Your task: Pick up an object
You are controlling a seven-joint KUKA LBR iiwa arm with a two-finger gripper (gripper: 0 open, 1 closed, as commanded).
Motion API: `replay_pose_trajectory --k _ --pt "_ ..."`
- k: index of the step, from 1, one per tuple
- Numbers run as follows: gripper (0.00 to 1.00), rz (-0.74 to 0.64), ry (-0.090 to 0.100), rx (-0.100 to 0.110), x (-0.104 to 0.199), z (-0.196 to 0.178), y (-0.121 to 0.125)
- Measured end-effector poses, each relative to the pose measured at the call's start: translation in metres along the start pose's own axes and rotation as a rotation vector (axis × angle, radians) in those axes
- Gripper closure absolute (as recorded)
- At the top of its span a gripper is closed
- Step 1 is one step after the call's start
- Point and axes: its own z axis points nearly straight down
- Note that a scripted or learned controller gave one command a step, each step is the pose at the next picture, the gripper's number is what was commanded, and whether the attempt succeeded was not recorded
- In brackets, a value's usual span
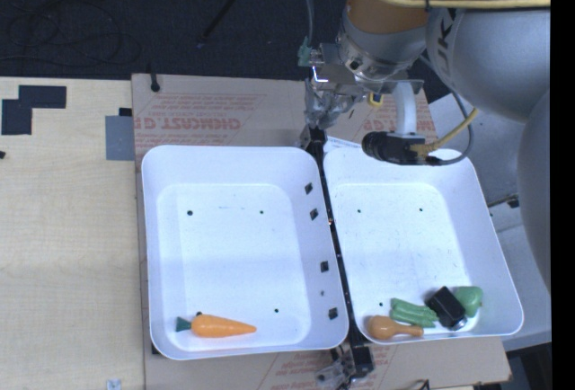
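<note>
My gripper hangs at the upper middle of the frame, over the far end of the seam where the two white bins meet, and it is well apart from anything I could take. It is small and dark against the cardboard there, so I cannot tell how it is set, and I see nothing carried in it. In the left bin a toy carrot lies flat on its side near the lower edge of the frame, orange body with a green stub pointing left, alone on the white floor. In the right bin four things crowd the lower right corner: a tan pear-shaped piece, a green pod-like toy just above it, a black block tilted against them, and a pale green piece tucked behind the block. I judge that I am at the very start of the pick, with the choice of target and the approach not yet made. The carrot looks the easier prize, since it has open floor all round it; the next move would call for carrying my wrist down the frame and leftward over it, turning so I close across its narrow width, then dropping straight down. The cluster on the right risks a pinch on two things at once
</note>
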Motion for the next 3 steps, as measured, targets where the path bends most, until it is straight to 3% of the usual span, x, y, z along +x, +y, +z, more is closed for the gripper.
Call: replay_pose_trajectory --k 1,2,3 --pt "1.00 -0.006 0.002 0.004 0.054 -0.052 -0.021" --pt "1.00 -0.005 0.001 0.007 0.114 -0.055 -0.010" --pt "1.00 -0.005 -0.001 0.014 0.163 -0.011 -0.025"
